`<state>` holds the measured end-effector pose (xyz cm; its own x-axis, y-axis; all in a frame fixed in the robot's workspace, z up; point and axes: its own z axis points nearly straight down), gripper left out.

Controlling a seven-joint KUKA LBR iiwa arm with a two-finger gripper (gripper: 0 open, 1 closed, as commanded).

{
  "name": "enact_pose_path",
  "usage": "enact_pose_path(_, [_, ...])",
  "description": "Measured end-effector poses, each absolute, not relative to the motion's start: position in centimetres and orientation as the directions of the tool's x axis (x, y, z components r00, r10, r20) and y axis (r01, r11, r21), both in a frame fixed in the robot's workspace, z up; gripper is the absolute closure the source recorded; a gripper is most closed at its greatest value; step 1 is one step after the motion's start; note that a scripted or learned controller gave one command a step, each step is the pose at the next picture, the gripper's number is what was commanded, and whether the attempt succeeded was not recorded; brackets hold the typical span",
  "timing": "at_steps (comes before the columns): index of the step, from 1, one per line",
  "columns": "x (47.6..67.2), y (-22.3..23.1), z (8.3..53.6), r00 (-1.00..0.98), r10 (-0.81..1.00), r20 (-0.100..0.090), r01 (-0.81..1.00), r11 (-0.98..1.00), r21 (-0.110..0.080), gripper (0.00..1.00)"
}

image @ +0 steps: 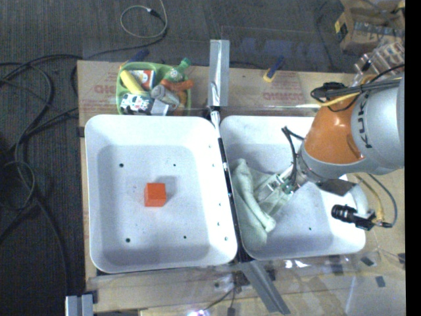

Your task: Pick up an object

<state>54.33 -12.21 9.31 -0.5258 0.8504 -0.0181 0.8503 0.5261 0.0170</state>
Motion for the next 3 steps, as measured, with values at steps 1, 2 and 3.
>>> enact_pose_path(1, [55.4,-11.2,9.3,-0.459,0.888,-0.015,0.888,0.459,0.014,0.0])
enact_pose_path(2, [55.4,-11.7,9.3,-0.444,0.896,-0.01,0.896,0.444,0.018,0.0])
enact_pose_path(3, [58.5,-11.1,9.2,-0.265,0.964,-0.009,0.964,0.265,0.016,0.0])
